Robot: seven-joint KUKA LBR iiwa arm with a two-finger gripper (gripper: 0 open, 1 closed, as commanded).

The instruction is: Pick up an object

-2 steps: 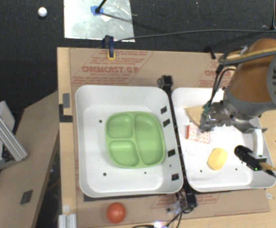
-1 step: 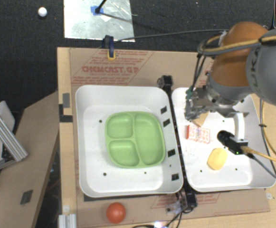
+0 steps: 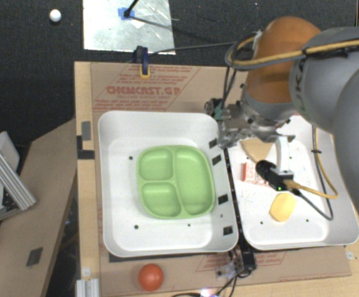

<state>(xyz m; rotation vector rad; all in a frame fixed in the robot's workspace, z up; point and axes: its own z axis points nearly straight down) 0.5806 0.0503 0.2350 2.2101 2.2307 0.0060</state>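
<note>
L bin (image 3: 114, 166): green tray (image 3: 175, 181) fills ctr; free strip along walls, widest at 9 & 12 o'clock.
R bin (image 3: 306, 231): arm (image 3: 327, 73) overhangs 12–3 o'clock; floor bare at 5–6 o'clock.
R bin obstacles: yellow lump (image 3: 282, 208) near ctr; tan wedge (image 3: 257, 148) & red-white card (image 3: 244, 172) at 10 o'clock.
Outside, 6 o'clock of L bin: orange ball (image 3: 151, 276).

A flat brown board with red letters printed on it (image 3: 167, 82) carries everything. Two shallow white plastic bins sit right on it, side by side, with their edges touching in the middle. The left white bin (image 3: 114, 132) is nearer the camera's left side, and the right white bin (image 3: 303, 234) is beside it. Small black tabs (image 3: 222, 198) sit along the line where the bins meet. A small orange-red ball (image 3: 150, 276) rests on the board's front strip, just in front of the left bin. A blue and yellow clamp (image 3: 143, 62) grips the board's far edge.
</note>
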